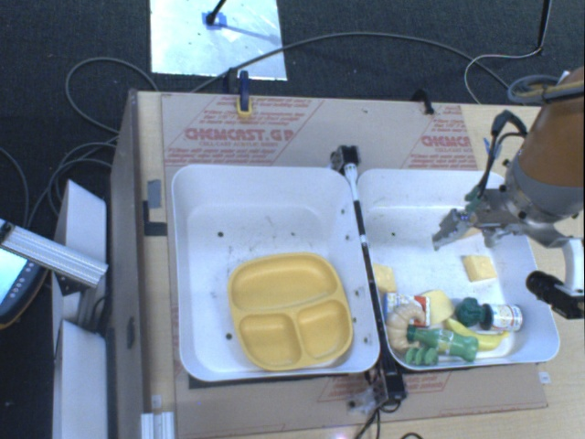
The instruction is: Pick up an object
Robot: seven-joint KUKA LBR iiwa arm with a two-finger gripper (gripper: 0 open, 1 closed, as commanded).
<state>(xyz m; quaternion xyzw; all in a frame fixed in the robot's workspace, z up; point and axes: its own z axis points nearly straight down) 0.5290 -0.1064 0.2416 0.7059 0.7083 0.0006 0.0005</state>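
The right bin [411, 210] holds a heap of toy food along its near side. In it are a green bottle [441, 346], a small bottle with a dark green cap [489, 315], a banana [487, 340], a pale pastry [402, 316] and a yellow wedge [438, 304]. A yellow cheese square [479, 267] lies alone farther back, and another yellow slice [384, 278] lies by the divider. My gripper [454, 227] hangs over the middle of this bin, up and left of the cheese square, with nothing seen in it.
A yellow divided plate [291, 311] lies in the left bin [210, 245]. The grey arm with its orange band [556, 144] comes in from the right over the right bin's far corner. Cables run over the bench behind the bins.
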